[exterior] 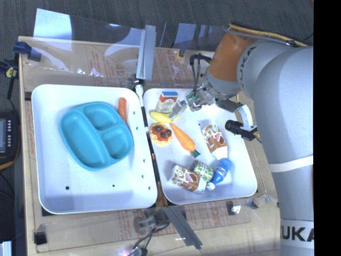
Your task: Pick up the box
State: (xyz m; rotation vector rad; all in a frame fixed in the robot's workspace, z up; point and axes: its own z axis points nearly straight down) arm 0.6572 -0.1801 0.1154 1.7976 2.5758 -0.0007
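At the right bin's (pixel 250 180) far end, the box (pixel 167 102) stands upright beside the gripper (pixel 184 104), jaws' state unclear.

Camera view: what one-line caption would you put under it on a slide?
Grey arm's gripper reaches a small box at the back of the toy-food bin; a blue tray fills the other.

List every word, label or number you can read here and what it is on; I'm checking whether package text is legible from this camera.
"UKA": the readable part of a name on the arm's grey base, cut off on its left.
Printing on the cartons in the right bin: too small and blurred to read.
Markings on the bench panel: too faint to read.
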